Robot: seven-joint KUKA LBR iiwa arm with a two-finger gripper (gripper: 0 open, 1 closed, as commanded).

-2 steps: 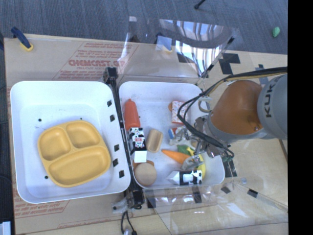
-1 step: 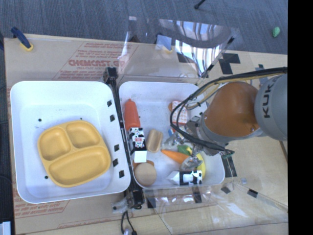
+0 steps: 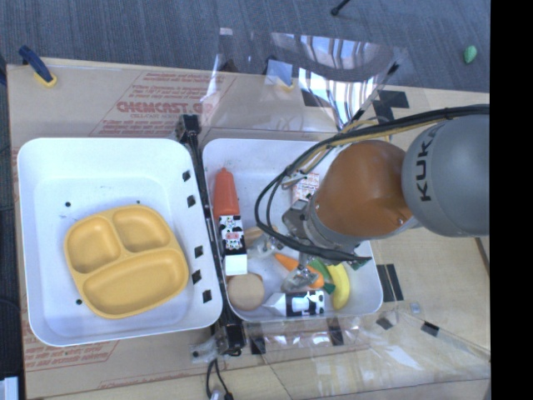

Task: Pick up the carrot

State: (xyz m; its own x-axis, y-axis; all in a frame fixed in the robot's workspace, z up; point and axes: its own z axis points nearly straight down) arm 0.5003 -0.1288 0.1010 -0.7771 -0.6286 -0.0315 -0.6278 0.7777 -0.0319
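Grey carpet surrounds a tabletop (image 3: 125, 107) covered in brown printed sheeting, carrying two white bins side by side. We note the left bin (image 3: 33, 223) holds a yellow divided plate (image 3: 125, 261). The right bin (image 3: 250, 152) is crowded: a tall orange-red bottle (image 3: 225, 194) along its left wall with a black-and-white carton (image 3: 231, 236) below it, a tan round object (image 3: 245, 292), a second black-and-white carton (image 3: 304, 304), and a banana (image 3: 339, 286). The carrot (image 3: 287, 262), a small orange sliver, lies near the middle of the right bin, just left of the banana, partly covered by the arm. The end effector (image 3: 306, 271) sits low over that cluster, beneath the orange wrist band; we cannot tell whether it is apart or together, and nothing is visibly between its tips. Risks as we judge them: the carrot is closely hemmed in, so a closing grasp could catch the banana or carton instead, or nudge the carrot aside; its slim tapered form may slip out; cables (image 3: 271, 198) looping near the wrist could snag.
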